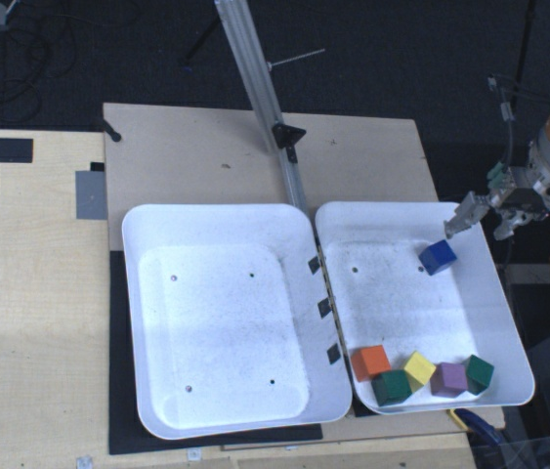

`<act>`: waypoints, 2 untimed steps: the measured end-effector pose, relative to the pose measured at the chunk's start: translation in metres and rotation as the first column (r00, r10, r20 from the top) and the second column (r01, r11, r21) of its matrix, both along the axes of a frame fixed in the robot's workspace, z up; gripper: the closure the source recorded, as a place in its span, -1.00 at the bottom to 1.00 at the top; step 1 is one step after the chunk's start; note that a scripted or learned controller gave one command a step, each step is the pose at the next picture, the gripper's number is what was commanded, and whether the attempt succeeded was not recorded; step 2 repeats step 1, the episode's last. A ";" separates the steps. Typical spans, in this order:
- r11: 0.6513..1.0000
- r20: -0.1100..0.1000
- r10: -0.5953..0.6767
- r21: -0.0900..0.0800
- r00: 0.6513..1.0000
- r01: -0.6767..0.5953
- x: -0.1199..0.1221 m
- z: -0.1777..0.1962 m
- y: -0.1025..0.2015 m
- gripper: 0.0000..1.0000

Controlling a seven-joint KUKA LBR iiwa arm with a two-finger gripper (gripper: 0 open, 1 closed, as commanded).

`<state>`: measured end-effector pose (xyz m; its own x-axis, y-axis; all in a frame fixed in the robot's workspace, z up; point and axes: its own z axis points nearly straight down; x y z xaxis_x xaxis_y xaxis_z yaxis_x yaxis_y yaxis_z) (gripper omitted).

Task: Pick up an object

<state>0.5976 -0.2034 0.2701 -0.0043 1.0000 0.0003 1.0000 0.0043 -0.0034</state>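
A pale wood tabletop (30,262) is seen at the left, marked with dark and grey patches. A tan board (353,159) is laid further right, over a black mat (123,360). A slanted aluminium rail (255,76) is fixed at the far side. Dark floor with cables (21,47) is seen beyond.

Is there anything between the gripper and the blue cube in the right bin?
Nothing visible does. The gripper hangs over the right bin's far right rim, and the blue cube lies just below and left of it, alone on bare floor. The other cubes sit along the near wall.
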 end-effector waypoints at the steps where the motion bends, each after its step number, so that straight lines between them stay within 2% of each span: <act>1: 1.000 -0.007 -0.004 0.003 1.000 0.004 0.001 -0.179 -0.005 -1.00; 2: 1.000 -0.007 -0.004 0.003 1.000 0.004 0.001 -0.179 -0.005 -1.00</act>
